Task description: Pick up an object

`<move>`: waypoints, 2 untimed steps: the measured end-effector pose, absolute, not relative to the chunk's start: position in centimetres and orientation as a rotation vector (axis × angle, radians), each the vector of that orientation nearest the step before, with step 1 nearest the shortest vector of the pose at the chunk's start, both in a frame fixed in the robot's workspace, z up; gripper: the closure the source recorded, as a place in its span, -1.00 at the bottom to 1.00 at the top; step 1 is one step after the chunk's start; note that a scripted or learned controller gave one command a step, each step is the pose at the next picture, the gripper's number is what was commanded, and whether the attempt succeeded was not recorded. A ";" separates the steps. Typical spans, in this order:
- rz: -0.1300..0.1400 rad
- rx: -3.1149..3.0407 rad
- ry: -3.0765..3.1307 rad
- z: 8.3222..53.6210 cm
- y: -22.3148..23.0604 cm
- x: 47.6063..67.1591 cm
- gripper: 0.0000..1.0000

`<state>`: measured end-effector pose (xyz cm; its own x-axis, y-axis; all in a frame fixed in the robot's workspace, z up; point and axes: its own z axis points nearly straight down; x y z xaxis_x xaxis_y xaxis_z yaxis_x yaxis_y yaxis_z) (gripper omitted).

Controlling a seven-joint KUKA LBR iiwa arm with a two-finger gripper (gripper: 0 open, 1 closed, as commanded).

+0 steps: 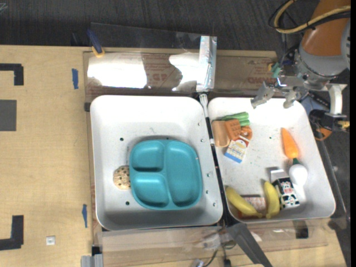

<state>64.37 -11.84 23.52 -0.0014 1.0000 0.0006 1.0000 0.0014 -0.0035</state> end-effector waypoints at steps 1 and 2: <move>0.008 -2.080 -2.344 13.8 -9.2 66.5 -1.00; -0.002 -1.986 -2.436 8.5 -9.8 66.8 -1.00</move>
<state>66.79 -9.75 8.54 -0.2016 0.9795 0.0000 0.9795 0.2016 0.0017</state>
